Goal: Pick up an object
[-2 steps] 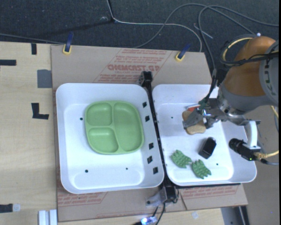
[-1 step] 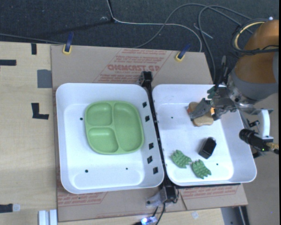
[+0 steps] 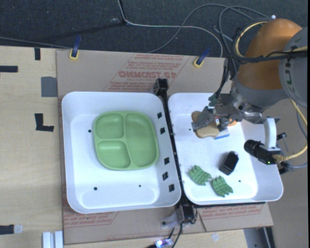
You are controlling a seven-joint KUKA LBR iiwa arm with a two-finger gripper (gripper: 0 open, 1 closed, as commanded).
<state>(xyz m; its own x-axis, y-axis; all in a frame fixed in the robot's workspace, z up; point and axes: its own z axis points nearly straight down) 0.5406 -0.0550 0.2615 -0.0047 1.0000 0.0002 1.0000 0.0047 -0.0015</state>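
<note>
Right bin (image 3: 248, 190) contents: a tan bread-like piece (image 3: 206, 131) near the upper left, tilted, with a bit of blue showing at its right edge; a small black block (image 3: 229, 163) mid-bin, lying at a slant, apart from everything else. Two green leafy pieces, one (image 3: 199, 175) at lower left and another (image 3: 221, 186) just beside it to the right, both lie flat on the bin floor near the front wall. Left bin (image 3: 72, 154) holds a light green divided plate (image 3: 126, 140) with three compartments, centred and lying flat.
</note>
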